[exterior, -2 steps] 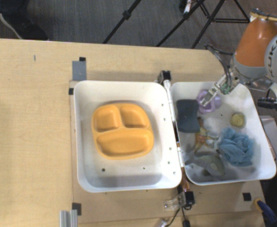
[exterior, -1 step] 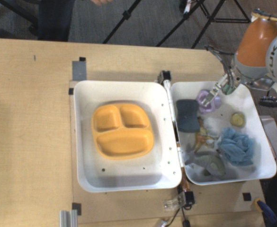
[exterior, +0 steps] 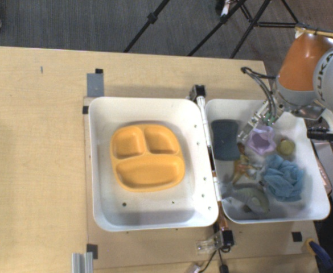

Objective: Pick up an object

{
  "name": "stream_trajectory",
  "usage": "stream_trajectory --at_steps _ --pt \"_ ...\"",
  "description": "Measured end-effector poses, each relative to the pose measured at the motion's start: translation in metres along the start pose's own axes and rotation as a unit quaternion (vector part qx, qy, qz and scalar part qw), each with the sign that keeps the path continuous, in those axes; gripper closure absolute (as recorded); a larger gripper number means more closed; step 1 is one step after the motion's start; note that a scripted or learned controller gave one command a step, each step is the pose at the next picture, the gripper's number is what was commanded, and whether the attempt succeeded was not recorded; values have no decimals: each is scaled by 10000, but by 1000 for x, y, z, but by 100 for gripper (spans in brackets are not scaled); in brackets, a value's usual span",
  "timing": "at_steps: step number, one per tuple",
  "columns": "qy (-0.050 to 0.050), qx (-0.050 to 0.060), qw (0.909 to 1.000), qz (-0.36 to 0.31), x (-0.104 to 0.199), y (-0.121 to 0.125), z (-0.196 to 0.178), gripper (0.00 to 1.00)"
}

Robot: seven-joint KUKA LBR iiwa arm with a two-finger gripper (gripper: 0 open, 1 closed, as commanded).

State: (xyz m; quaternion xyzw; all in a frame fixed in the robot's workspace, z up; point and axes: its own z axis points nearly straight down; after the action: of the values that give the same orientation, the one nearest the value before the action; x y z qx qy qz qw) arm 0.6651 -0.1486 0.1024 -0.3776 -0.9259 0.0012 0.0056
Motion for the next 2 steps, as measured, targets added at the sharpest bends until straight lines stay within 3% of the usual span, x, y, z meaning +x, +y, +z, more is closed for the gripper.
stream_trajectory --at_steps 1,2 --pt "-94 -77 9989 -451 79 1 13 0" --pt "-130 -115 9989 -446 77 4 -1 100"
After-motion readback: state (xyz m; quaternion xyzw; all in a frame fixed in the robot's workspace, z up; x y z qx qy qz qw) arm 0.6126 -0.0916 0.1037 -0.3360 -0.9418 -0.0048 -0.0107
